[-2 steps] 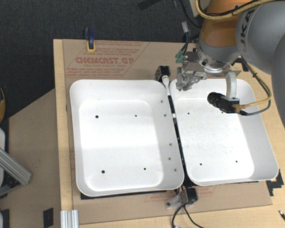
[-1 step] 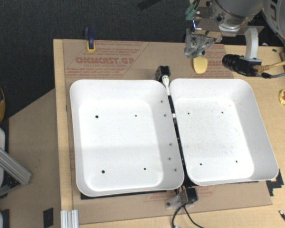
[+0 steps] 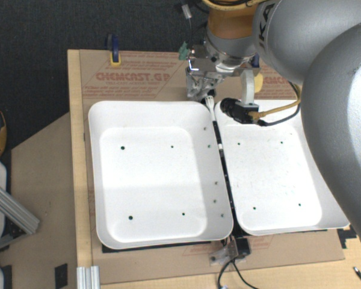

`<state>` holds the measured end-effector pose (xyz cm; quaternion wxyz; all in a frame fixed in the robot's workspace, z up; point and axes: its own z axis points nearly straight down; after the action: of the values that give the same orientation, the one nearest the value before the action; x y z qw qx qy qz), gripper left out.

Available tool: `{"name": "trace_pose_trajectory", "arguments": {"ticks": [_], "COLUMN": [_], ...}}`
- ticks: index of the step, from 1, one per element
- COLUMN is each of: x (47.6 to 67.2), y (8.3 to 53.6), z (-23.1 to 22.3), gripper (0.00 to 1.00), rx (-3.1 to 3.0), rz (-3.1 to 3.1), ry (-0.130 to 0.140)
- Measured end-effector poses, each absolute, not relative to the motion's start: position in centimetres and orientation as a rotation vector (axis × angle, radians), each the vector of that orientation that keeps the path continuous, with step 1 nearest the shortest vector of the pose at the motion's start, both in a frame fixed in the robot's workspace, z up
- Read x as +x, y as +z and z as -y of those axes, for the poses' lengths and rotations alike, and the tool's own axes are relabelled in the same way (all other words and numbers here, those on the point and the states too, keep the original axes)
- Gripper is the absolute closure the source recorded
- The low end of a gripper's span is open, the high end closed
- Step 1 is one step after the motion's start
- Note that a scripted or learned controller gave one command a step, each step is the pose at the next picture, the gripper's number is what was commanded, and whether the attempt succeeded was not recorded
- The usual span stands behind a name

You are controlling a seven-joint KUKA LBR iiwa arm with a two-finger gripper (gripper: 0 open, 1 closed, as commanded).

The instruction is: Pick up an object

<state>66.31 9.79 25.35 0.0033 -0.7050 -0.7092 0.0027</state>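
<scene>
While we look down on the bench, we find the gripper (image 3: 203, 93) poised at the far end of the seam between the two bins, under the arm's orange band (image 3: 231, 8); we cannot tell its state from this angle. Just below it and to either side, the left bin (image 3: 102, 161) and the right bin (image 3: 325, 215) lie side by side, and we see no object to pick up in either. A black fitting with a cable (image 3: 237, 111) sits just right of the gripper.
</scene>
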Motion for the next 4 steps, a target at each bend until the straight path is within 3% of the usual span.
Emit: {"name": "trace_pose_trajectory", "arguments": {"ticks": [2, 3, 4], "x": [64.2, 64.0, 66.6], "y": [30.8, 34.0, 25.6], "z": [-5.4, -15.1, -18.0], "gripper": [1.00, 1.00, 1.00], "rx": [-2.224, -2.214, -2.216], "rz": [2.222, 2.232, 2.221], "ry": [-0.004, -0.011, 0.007]}}
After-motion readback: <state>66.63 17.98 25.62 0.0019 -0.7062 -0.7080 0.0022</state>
